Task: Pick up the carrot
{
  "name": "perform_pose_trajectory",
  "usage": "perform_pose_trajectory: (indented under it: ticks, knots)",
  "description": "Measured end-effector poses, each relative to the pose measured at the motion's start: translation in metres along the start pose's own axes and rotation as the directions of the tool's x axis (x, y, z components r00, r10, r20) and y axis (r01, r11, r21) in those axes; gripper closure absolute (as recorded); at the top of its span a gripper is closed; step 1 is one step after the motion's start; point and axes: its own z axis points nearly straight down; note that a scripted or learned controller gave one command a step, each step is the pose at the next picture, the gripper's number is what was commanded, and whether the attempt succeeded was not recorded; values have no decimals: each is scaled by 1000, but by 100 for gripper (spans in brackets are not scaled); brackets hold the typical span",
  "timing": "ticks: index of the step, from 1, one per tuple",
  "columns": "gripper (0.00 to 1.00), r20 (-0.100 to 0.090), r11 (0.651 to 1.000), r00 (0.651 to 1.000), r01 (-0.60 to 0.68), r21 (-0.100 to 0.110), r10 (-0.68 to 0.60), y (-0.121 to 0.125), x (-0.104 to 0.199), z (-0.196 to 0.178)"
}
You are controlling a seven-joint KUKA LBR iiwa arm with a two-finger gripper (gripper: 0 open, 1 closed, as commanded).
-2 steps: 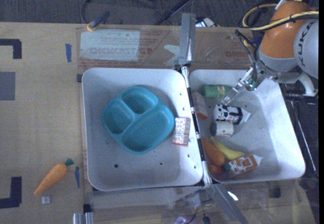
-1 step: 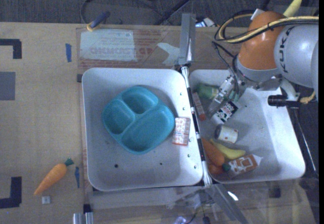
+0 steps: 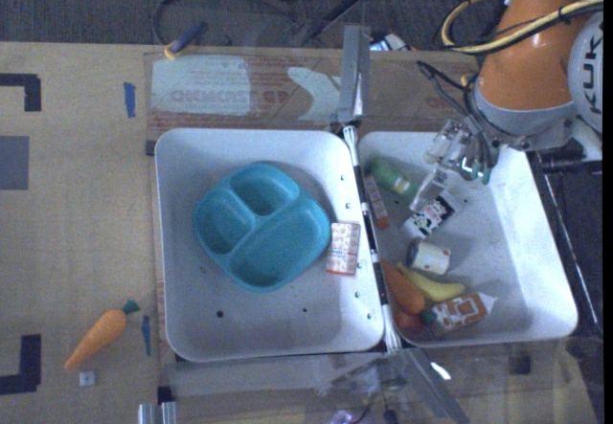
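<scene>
Two shallow white bins sit side by side on the bench (image 3: 77, 250), their inner rims meeting along a central divider. The arm (image 3: 536, 49), grey with a bulky orange band, leans in from the upper right over the far corner of the right bin (image 3: 536, 259). The left bin (image 3: 192, 317) holds a blue divided plate (image 3: 261, 226) near its middle, with bare floor all round it, widest toward the near edge. A small red-and-white packet (image 3: 343, 248) leans at that bin's right rim, touching the plate's edge. The gripper (image 3: 458, 156) hangs above the upper part of the right bin, nothing visibly between its jaws; whether they are parted or closed cannot be made out.

Below it lie a green bottle (image 3: 391, 176), a black-and-white carton (image 3: 431, 214) and a small white cup (image 3: 428, 256), then a crowded near-left corner: a carrot (image 3: 403, 287) against the divider, a banana (image 3: 433, 286) just beside it, and an orange-and-white carton (image 3: 462, 311). The right half of that bin is open floor. Another carrot (image 3: 97, 337) lies outside both bins on the bench, well left of the left bin's near corner.
</scene>
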Motion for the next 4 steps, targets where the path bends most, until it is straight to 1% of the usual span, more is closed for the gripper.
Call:
perform_pose_trajectory:
  ticks: [1, 2, 3, 4]
  knots:
    - [0, 0, 981, 981, 192, 0, -192, -8, -34, 99]
    - [0, 1, 967, 967, 254, 2, -254, -120, -80, 99]
    - [0, 2, 872, 872, 490, 1, -490, -126, -41, -15]
    - [0, 3, 707, 707, 708, 1, -708, -83, -75, 99]
